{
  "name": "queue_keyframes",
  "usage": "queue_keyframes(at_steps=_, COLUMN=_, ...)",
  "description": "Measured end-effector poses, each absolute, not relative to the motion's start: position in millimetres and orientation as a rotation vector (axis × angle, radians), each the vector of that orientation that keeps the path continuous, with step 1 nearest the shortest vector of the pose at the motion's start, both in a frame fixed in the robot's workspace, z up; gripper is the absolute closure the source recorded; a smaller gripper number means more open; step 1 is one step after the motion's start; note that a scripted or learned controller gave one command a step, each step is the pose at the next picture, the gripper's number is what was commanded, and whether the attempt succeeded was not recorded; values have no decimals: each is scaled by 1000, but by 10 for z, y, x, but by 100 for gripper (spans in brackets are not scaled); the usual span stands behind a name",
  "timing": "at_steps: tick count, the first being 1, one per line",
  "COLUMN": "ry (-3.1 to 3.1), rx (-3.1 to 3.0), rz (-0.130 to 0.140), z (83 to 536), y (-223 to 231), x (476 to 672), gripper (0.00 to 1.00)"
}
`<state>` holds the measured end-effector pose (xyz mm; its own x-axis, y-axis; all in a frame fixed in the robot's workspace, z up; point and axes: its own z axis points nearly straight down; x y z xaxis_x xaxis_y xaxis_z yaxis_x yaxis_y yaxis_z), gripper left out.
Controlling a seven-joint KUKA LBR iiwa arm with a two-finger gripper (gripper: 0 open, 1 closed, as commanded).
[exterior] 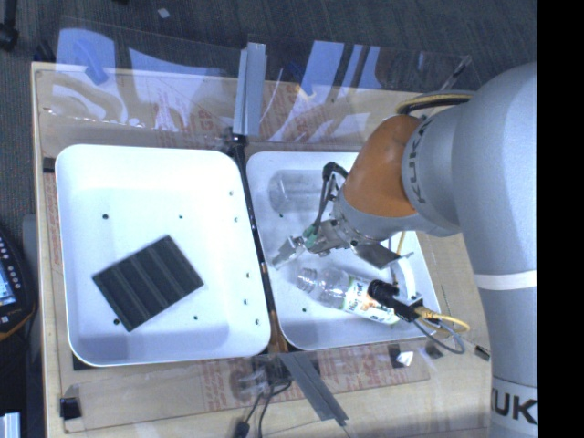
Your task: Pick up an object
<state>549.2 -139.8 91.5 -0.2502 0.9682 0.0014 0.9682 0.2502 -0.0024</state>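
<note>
My gripper (290,249) hangs low over the left part of the right bin (301,338), below the orange band of the arm (388,176). A clear plastic bottle (342,292) with a yellow-and-white label and dark cap lies on its side just below and right of the gripper, apart from it. A clear plastic cup (292,192) lies toward the bin's far end, above the gripper. A black ribbed flat panel (148,282) lies in the left bin (82,167). Nothing shows held in the gripper.
A raised divider (255,245) runs between the two bins, close to the gripper's left. Clear plastic sheeting (182,71) lines the bench's far side. A yellow cable (447,322) trails by the right bin's near right corner.
</note>
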Motion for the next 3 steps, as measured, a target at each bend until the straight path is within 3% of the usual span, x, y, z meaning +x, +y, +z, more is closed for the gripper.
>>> queue_keyframes(at_steps=1, ry=-2529, rx=-1855, rz=-6, z=1120, y=-1899, x=5033, gripper=0)
queue_keyframes(at_steps=2, ry=-2568, rx=-1809, rz=2, z=916, y=-1286, x=5282, gripper=0)
queue_keyframes(at_steps=3, ry=-2577, rx=-1812, rz=6, z=939, y=-1222, x=5809, gripper=0)
